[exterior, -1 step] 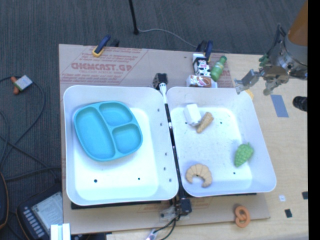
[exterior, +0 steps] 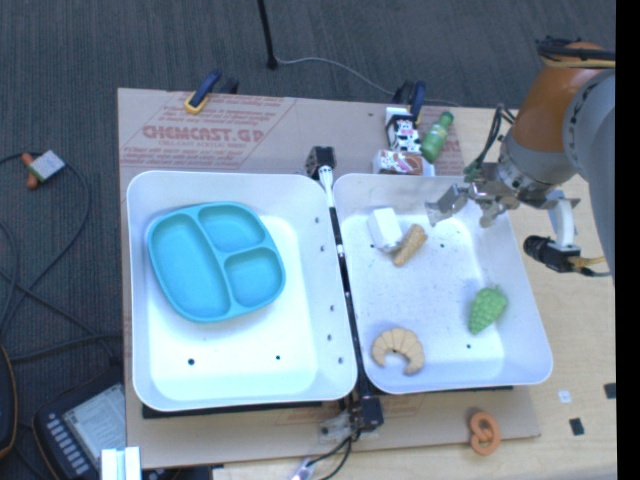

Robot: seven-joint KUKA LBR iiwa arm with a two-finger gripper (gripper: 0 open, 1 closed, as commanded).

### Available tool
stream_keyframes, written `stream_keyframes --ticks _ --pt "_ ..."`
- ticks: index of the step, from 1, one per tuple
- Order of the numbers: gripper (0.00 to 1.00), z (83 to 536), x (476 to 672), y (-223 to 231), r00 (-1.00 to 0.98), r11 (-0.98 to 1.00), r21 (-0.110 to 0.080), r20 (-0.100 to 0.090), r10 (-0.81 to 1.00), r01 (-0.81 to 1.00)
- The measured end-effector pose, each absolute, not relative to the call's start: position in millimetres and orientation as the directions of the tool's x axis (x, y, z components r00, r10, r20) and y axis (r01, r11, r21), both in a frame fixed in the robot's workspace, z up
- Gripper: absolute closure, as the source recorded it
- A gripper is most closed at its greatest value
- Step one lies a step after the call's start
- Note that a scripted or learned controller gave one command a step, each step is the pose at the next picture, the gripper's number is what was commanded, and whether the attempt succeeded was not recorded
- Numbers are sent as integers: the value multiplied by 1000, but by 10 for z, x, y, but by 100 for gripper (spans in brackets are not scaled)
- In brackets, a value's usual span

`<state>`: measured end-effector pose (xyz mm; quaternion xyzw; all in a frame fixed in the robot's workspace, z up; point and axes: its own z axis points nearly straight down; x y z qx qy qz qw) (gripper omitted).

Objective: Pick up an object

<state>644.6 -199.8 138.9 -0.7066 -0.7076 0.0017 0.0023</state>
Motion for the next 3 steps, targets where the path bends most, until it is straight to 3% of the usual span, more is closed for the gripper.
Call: stream_keyframes --ticks 1,2,3 --pt "0 876 6183 -1487 -2 2 6 -1 1000 1000" --pt "0 876 5346 -1102 1 -1 6 -2 1000 1000" --pt "0 872 5665 -963 1 -1 5 -3 1000 1000"
